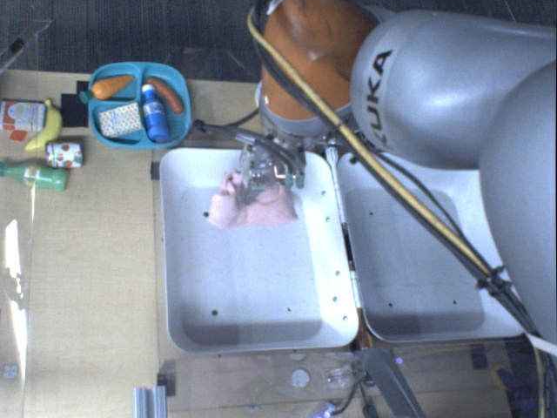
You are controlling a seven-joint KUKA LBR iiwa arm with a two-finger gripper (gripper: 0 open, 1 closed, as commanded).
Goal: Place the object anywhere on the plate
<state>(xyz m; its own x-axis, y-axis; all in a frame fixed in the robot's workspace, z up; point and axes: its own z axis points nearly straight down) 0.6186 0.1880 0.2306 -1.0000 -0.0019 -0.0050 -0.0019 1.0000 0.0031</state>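
Gripper (261, 177) down at the pink plate's (252, 207) 12 o'clock edge in the left bin (235, 312), likely to release; jaw state and object hidden, cannot tell.

My bench top (78, 277) is pale wood; dark carpet floor (130, 16) lies at twelve o'clock, glare streaks at nine.

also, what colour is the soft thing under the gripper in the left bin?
Pale pink, a crumpled cloth-like item; it shows in the camera view.
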